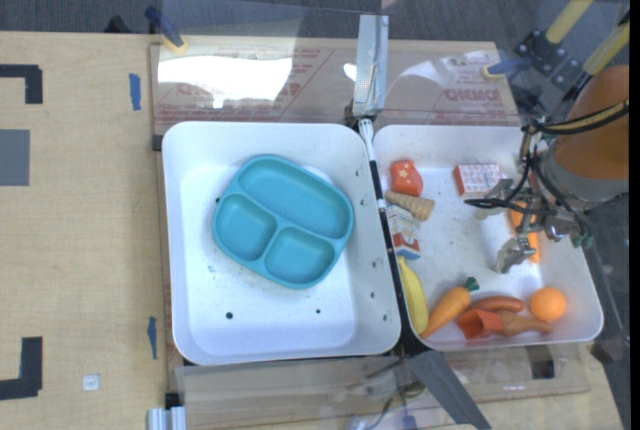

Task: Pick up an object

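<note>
Hovering over the smooth white right bin (590, 318), fingers (515, 253), state unclear, near a round orange (548, 304).

Two white bins side by side, blue divided plate (284, 233) centred in the left bin (190, 318), toy foods scattered in the right bin (590, 323), banana (412, 292) along its left edge, orange (548, 304) near its front right corner, gripper (517, 253) lowered near its right edge

Bright, even light falls on my two white bins (190, 143). A strong white glare shines on the clear sheet (225, 68) behind them. Shadows are soft. My claw (515, 253) looks a bit blurry.
</note>
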Controlling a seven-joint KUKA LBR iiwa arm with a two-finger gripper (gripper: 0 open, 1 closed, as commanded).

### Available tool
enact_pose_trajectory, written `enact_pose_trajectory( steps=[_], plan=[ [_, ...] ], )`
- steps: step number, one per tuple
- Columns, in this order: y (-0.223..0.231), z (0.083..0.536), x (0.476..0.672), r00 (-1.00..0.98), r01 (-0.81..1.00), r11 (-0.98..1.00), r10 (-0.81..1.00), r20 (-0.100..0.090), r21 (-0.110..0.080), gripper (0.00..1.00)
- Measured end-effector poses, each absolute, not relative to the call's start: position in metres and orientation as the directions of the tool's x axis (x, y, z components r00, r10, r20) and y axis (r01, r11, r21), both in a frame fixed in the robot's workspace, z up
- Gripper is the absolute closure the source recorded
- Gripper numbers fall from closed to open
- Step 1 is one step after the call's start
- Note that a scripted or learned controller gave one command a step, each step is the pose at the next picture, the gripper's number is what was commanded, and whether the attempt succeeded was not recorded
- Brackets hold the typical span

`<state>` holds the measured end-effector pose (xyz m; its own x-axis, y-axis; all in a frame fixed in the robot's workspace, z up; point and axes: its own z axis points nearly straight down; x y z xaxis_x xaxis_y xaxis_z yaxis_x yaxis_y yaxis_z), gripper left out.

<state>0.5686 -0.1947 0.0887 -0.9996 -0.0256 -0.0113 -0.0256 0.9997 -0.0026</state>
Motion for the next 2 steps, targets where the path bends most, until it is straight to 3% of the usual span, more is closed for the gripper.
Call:
enact_pose_trajectory(
  steps=[1, 2],
  plan=[
    [-0.1944, 0.1031, 0.5734, -0.999, -0.028, 1.000, -0.028, -0.028, -0.007, 1.00],
    [-0.1942, 0.1019, 0.5729, -0.999, -0.027, 1.000, -0.028, -0.025, -0.006, 0.00]
  ],
)
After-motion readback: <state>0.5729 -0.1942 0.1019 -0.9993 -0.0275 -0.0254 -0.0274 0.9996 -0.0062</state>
